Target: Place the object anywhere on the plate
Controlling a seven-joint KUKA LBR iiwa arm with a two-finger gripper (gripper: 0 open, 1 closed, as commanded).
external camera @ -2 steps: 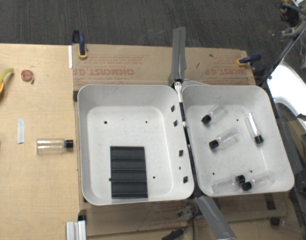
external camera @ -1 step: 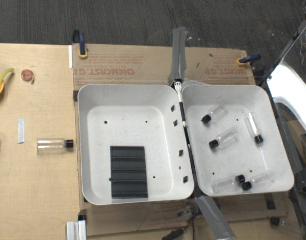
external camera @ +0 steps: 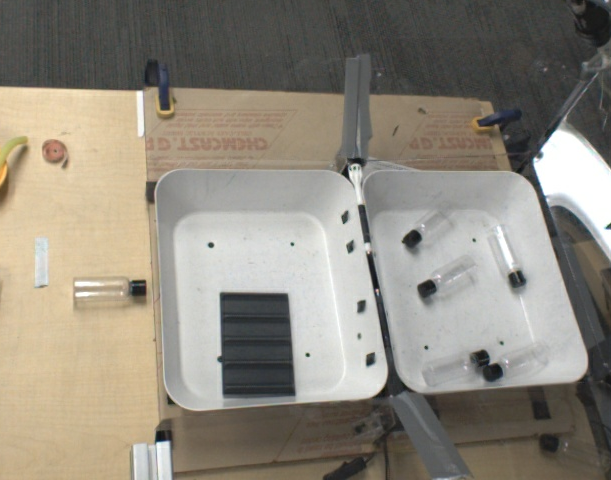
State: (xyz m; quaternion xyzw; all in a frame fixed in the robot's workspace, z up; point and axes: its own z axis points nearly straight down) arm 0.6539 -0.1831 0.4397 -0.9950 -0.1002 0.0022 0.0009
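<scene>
In right bin, clear vials, left bin's black plate

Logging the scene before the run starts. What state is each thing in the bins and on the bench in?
Black ridged plate: flat in the left bin, nothing on it.
Vials in the right bin: five clear, black-capped, all lying down; two near the middle, one at right, two at the front.
Vial on the bench: lying on its side, capped.
</scene>
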